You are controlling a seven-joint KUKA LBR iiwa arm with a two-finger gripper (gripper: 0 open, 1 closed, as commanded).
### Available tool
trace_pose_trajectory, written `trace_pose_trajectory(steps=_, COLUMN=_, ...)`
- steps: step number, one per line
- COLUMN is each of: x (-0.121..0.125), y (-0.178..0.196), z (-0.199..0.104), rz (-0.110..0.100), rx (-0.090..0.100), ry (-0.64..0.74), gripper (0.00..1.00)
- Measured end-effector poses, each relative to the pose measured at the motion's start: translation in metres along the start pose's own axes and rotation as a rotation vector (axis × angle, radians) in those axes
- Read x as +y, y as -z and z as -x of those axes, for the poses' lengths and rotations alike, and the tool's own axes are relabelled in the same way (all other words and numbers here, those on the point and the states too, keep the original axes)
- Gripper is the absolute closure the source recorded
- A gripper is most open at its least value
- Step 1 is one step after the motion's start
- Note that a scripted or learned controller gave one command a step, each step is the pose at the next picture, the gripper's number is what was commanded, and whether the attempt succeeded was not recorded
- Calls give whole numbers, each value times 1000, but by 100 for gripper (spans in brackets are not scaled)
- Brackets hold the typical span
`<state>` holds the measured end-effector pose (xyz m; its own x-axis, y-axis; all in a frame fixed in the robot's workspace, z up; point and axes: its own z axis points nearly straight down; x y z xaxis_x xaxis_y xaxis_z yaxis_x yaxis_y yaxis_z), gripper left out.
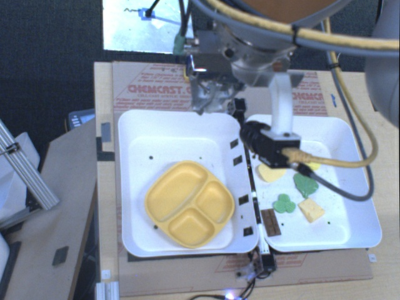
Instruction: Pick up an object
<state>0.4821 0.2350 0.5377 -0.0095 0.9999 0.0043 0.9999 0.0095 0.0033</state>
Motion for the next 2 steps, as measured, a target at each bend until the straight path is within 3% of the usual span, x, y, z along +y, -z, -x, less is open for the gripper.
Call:
trace_pose_trajectory(steps=1, x=4, y=-2, z=97, rz=-1, rx=-5, ry=-18, gripper=100)
trace_pose_trajectory(steps=2, x=27, y=-195, z=60, rz=-17, rx=-9, ry=-6, gripper=100)
